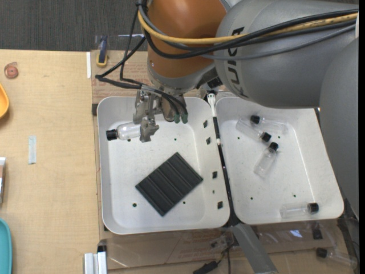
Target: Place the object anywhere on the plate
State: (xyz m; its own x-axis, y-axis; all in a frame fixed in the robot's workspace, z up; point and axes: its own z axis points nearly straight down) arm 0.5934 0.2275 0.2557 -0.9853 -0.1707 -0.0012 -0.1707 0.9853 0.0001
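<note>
While pincer (149, 131) grips vial (122, 132) – near left bin (108, 210) wall | plate (169, 183) – unobstructed

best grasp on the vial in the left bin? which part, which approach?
Judging from the view: take the clear vial at mid-body, coming from straight above, pinching across its width. It lies on its side near the left bin's upper-left wall, black cap pointing left, long axis roughly left-right. The gripper hangs right at its right end. The cap end sits near the wall, so mid-body probably leaves more room.
</note>
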